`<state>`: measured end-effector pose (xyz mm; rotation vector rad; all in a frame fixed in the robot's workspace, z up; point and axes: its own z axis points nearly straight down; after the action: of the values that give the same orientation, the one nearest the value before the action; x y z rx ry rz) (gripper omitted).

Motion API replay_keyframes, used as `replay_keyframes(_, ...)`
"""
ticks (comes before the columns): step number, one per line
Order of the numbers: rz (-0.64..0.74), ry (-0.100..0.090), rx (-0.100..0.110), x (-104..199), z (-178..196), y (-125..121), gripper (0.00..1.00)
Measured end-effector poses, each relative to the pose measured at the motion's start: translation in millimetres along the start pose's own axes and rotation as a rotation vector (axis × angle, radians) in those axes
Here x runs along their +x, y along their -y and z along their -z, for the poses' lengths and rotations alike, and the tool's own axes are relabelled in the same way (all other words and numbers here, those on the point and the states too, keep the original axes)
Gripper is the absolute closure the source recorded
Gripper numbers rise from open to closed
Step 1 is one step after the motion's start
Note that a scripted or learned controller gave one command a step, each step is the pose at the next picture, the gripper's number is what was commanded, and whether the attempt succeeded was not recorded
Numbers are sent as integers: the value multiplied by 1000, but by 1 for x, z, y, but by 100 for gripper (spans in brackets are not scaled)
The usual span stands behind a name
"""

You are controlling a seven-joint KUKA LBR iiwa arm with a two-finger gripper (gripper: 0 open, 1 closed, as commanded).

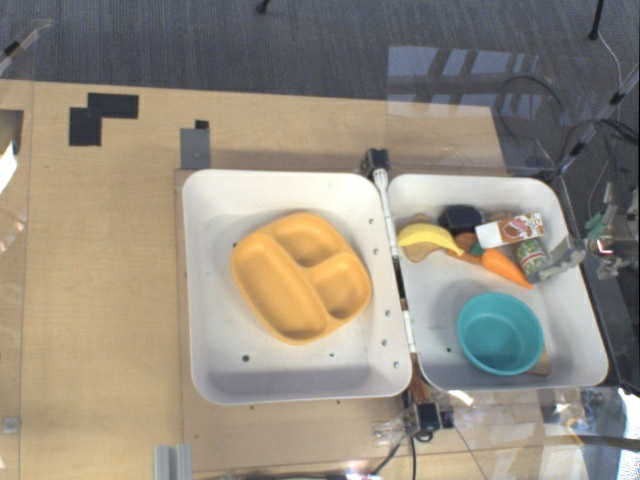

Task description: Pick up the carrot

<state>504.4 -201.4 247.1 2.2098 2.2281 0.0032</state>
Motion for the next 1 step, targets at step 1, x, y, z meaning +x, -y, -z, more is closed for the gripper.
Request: replay_keyframes(1,259,-1,0,33,-58,16,0)
